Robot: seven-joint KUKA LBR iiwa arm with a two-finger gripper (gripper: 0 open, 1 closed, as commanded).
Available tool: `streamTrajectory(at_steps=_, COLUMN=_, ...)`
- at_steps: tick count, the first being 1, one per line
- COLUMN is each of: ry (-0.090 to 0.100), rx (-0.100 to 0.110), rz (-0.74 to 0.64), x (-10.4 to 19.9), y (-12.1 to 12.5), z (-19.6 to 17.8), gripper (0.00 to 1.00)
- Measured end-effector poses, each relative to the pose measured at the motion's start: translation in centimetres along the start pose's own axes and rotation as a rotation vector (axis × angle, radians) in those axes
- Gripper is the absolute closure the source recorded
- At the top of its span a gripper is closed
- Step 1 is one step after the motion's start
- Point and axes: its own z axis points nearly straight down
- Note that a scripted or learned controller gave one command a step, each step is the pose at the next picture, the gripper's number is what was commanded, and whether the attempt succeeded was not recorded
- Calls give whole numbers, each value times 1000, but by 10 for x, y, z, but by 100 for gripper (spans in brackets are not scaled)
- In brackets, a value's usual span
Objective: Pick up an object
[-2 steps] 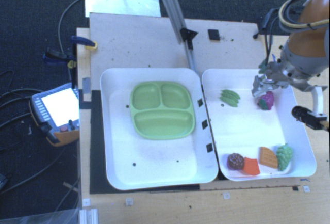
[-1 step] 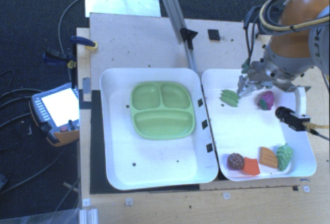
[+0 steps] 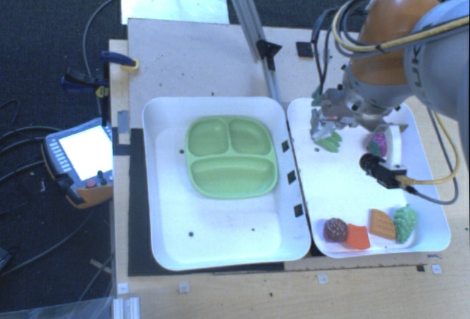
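Arm [image 3: 411, 38] positioned over the right bin [image 3: 345, 185]; left bin [image 3: 220, 237] occupied by a green divided plate [image 3: 231, 157].
Gripper [image 3: 324, 126] is lowered onto a green leafy toy [image 3: 330, 141]; finger state cannot be told. Toy foods are grouped at the right bin's near edge: broccoli [image 3: 405, 222], cracker [image 3: 381, 224], orange wedge [image 3: 358, 237], brown ball [image 3: 335, 229].

I see the tool [image 3: 324, 125] low over the right bin [image 3: 433, 226], near its back left corner, touching a small green item [image 3: 330, 141]. A purple piece [image 3: 378, 142] lies beside it. Along the front edge: brown ball [image 3: 335, 229], orange wedge [image 3: 358, 237], cracker [image 3: 382, 224], green piece [image 3: 405, 220]. The left bin [image 3: 165, 237] carries a green divided plate [image 3: 231, 157].
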Motion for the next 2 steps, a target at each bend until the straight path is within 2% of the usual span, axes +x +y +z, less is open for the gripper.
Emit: streamTrajectory(at_steps=2, ry=0, rx=1, rz=0, x=110, y=-10, z=19, gripper=100)
